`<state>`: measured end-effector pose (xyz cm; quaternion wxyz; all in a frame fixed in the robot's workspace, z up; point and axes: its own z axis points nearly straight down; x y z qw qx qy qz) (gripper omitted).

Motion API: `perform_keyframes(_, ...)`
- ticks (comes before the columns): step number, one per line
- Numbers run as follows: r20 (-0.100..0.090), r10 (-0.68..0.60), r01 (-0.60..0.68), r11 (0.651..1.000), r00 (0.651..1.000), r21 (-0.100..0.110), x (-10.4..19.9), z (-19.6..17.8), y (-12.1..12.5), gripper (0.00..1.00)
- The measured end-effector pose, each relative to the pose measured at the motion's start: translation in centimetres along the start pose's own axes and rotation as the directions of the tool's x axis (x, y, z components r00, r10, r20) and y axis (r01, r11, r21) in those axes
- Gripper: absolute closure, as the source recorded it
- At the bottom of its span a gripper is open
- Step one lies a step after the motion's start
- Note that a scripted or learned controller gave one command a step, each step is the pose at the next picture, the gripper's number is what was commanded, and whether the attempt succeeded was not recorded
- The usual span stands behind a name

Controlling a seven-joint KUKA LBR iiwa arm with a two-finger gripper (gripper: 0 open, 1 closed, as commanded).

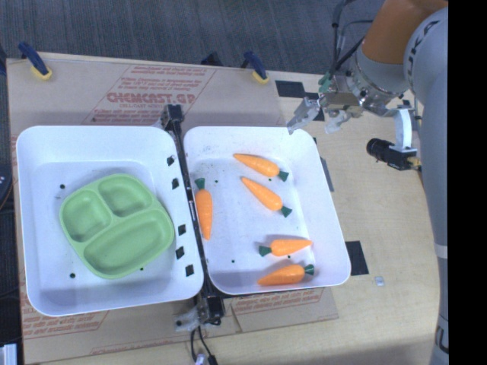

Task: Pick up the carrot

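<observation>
Gripper: the gripper (308,114) is held above the far right corner of the right bin (327,204), just outside its rim; the fingers are seen spread apart with nothing between them.
Carrots: five are lying in the right bin. One (259,165) is nearest the gripper, at the far side; a second (264,195) lies just beside it toward the middle; a third (203,211) is set along the left wall; two more (288,245) (284,275) rest near the front right corner.
Left bin: a green divided plate (118,224) is held in the left bin (30,204), well apart from the carrots.
Counter: both bins are seated on cardboard (144,90) clamped to the counter (380,242), presumably so they are kept from sliding.
Stage: the pick is judged not yet begun.
Next move: a descent over the far carrot is judged most direct, since it is closest and clear of the walls.
</observation>
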<state>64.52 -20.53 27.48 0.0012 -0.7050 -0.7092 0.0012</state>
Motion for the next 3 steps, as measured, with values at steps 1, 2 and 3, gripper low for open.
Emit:
perform_keyframes(1, -0.002, -0.002, 0.002, 1.0, 1.0, 0.003, 0.9, 15.9, 1.1, 0.0)
perform_keyframes(2, -0.001, 0.0, 0.0, 1.0, 1.0, 0.002, 3.2, 18.4, -1.9, 0.0)
perform_keyframes(3, 0.0, -0.004, 0.004, 1.0, 1.0, 0.004, 3.2, 17.3, -1.9, 1.0)
